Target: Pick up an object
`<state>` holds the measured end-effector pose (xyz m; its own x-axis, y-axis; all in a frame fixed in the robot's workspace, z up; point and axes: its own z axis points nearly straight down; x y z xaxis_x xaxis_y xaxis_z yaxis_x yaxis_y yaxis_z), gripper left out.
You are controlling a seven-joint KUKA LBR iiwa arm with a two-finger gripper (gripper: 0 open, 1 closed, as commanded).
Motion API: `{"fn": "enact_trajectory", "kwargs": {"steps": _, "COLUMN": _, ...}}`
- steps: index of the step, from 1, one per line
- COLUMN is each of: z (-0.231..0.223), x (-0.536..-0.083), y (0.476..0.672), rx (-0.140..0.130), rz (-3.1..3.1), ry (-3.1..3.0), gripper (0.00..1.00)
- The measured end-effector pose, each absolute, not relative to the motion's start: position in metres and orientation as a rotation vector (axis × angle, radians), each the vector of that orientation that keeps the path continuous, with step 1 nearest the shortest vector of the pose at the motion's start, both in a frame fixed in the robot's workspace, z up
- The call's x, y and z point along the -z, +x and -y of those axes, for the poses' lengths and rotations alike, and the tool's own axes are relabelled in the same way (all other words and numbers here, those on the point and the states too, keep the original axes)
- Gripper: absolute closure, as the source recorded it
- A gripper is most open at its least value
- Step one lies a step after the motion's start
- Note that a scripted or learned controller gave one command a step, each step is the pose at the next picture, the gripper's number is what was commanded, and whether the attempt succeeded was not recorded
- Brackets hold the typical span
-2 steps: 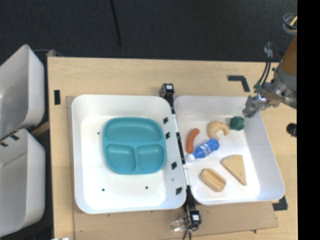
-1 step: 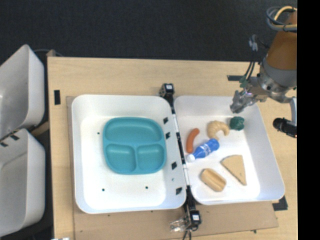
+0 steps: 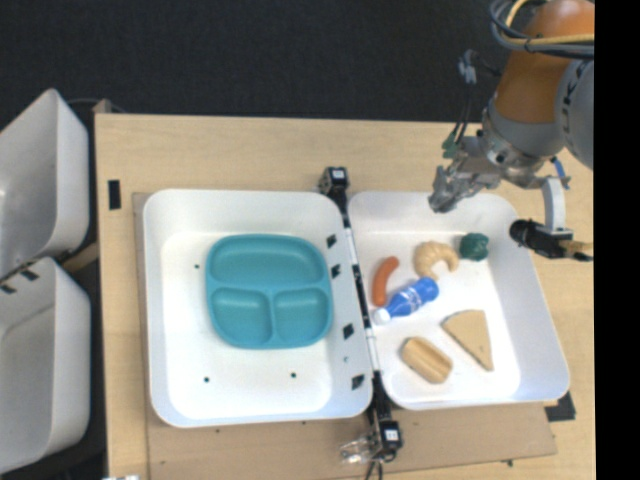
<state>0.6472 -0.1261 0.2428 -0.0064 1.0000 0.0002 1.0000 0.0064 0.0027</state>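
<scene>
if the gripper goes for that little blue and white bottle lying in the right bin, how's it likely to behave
The small blue and white plastic bottle lies on its side and looks round, so a nudge would probably roll it. Its smooth surface may slip between fingers. It rests close to the orange sausage-shaped toy, so a push could shift that too.

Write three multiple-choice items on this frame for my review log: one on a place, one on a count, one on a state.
1. Where is the teal tray?
A. left bin
B. right bin
C. on the bench outside the bins

2. How many objects lie in the right bin?
A. three
B. six
C. nine

3. How does the blue bottle sit?
A. upright
B. on its side
C. lifted off the bin floor

Answers: 1 A, the tray fills the left bin's middle. 2 B, sausage, croissant, green ball, bottle, wedge, bread roll. 3 B, it lies lengthwise on the floor.
</scene>
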Motion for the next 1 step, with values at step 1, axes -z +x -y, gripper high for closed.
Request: {"fn": "enact_trajectory", "kwargs": {"steps": 1, "z": 0.085, "x": -0.2395, "y": 0.6544, "rx": -0.001, "rz": -2.225, "ry": 2.216, "gripper": 1.0}}
